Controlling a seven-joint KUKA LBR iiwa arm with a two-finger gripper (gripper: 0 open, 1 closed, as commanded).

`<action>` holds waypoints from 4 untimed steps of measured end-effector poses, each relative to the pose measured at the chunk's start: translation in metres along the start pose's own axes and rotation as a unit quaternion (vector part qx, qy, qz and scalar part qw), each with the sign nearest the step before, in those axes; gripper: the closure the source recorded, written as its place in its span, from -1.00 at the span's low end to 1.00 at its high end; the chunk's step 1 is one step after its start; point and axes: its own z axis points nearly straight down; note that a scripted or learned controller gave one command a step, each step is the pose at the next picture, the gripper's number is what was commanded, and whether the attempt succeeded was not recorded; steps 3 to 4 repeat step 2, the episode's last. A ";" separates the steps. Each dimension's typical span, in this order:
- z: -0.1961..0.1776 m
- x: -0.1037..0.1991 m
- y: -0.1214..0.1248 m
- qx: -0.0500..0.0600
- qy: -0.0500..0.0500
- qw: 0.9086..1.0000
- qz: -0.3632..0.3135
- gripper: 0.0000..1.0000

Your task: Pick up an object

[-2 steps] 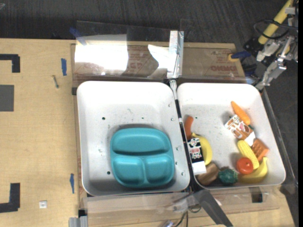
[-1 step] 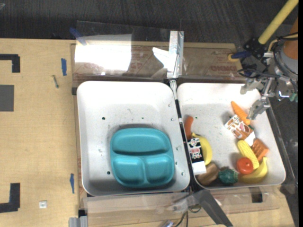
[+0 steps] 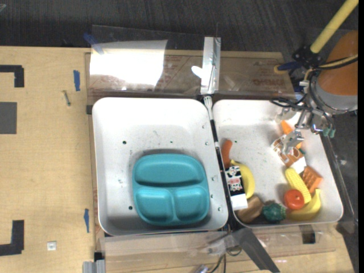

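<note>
Two shallow white bins sitting side by side on the bench [image 3: 40,152]. Lying in the left bin [image 3: 114,112], toward its near end: a teal divided tray [image 3: 168,189].

Several small toy foods scattering across the right bin [image 3: 256,124], mostly toward its near end. Lying against the wall by the divider: a slim orange-red piece [image 3: 227,149], and just below it a black-and-white patterned carton [image 3: 234,181] touching a yellow banana [image 3: 248,178]. Resting at the near wall: a brown lump [image 3: 250,209] just beside a dark green lump [image 3: 274,212]. Crowding the near right corner: a yellow corn cob [image 3: 296,180], a ridged orange piece [image 3: 312,178] just beside it, a red-orange ball [image 3: 294,199] touching the cob's lower end, and a second yellow banana [image 3: 311,208] curving around the ball.

Reaching in from the right, grey with its orange band: the arm [image 3: 335,78], hanging over the far right part of the right bin. Hovering over the bin floor just above the corn cob and well apart from the carton: the jaws. Open or closed, gripping something or nothing: not telling from this view, the tips blurring into a small orange-and-white patch [image 3: 286,127] on the white floor.
</note>
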 end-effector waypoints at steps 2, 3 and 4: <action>0.029 0.093 0.048 0.001 0.014 0.995 0.094 -1.00; 0.029 0.093 0.048 0.001 0.014 0.995 0.094 -1.00; 0.029 0.093 0.048 0.001 0.014 0.995 0.094 -1.00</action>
